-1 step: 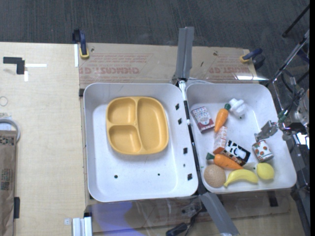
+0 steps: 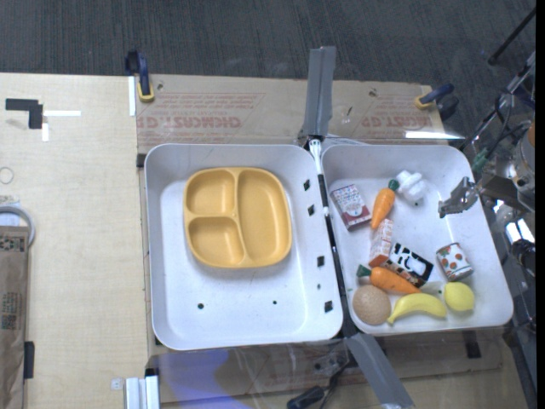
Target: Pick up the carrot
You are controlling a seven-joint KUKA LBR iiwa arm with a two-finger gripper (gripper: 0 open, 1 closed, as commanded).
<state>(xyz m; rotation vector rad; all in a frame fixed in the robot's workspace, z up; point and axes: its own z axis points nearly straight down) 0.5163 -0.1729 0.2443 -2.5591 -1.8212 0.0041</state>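
Banana [image 2: 419, 308], yellow, at the near rim of the right bin [image 2: 485, 228], well below and left of the fingers; beside it a tan round item [image 2: 371, 305] and a lemon [image 2: 459, 296].

Left bin [image 2: 162, 254], white, far left of the fingers, bearing a yellow divided plate [image 2: 238, 217]; right bin, white, holding all the small goods, the fingers over its right wall.

Gripper [image 2: 460, 198], grey, reaching in from the right, hanging at the right edge of the right bin; whether the fingers stand wide or narrow cannot be told, the tips being small and blurred; nothing visible between them.

Carrots, two: one carrot [image 2: 383, 203], orange, tilted, left of the fingers and near them across bare floor, just beside a white lump [image 2: 410, 186] and a red-and-white carton [image 2: 350, 206]; a second carrot [image 2: 391, 279], lying flat, well below and left of the fingers, touching a black-and-white packet [image 2: 410, 262]. Small tin can [image 2: 454, 262], below the fingers.

Judgement: step in hand is the approach; the upper carrot looks the easier target, being less crowded; best to travel left, turn the jaws across its narrow width, descend at mid-length, and keep off the white lump and carton.
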